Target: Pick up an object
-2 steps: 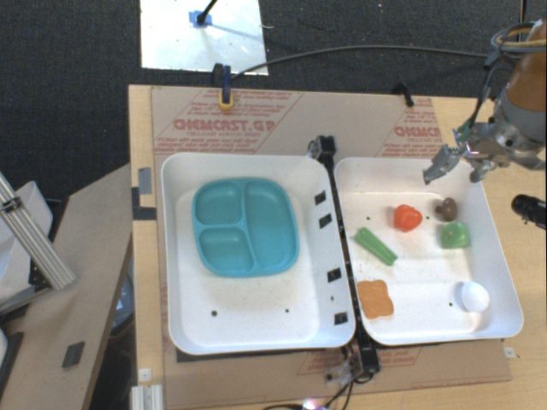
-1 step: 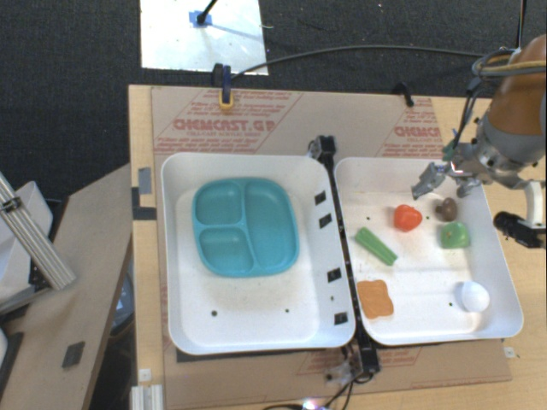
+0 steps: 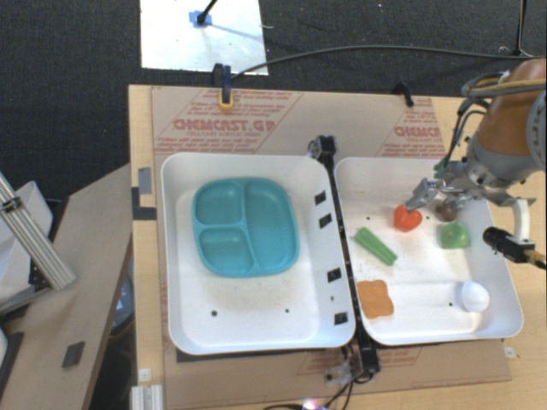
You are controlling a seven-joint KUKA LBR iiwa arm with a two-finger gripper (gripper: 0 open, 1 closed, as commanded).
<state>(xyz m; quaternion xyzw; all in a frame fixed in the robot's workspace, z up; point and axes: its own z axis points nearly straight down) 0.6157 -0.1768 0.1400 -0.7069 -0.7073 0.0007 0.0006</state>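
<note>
My gripper (image 3: pixel 434 200) hangs over the back of the right bin (image 3: pixel 496 323), its fingers spread open with nothing between them. A red-orange rounded object (image 3: pixel 408 219) lies just below and left of the left fingertip (image 3: pixel 420 196), close to it. A pale green rounded object (image 3: pixel 454 235) lies below the right finger. A green stick-shaped piece (image 3: pixel 376 246) lies towards the bin's left side. An orange flat piece (image 3: pixel 374 298) rests at the front left corner. A white ball (image 3: pixel 472 296) sits at the front right.
The left bin (image 3: pixel 184 314) holds a teal divided plate (image 3: pixel 246 226). A raised divider (image 3: pixel 338 229) with black clips separates the bins. The arm (image 3: pixel 513 126) and its cables come in over the right bin's back right corner. A black fitting (image 3: pixel 506 243) juts over the right rim.
</note>
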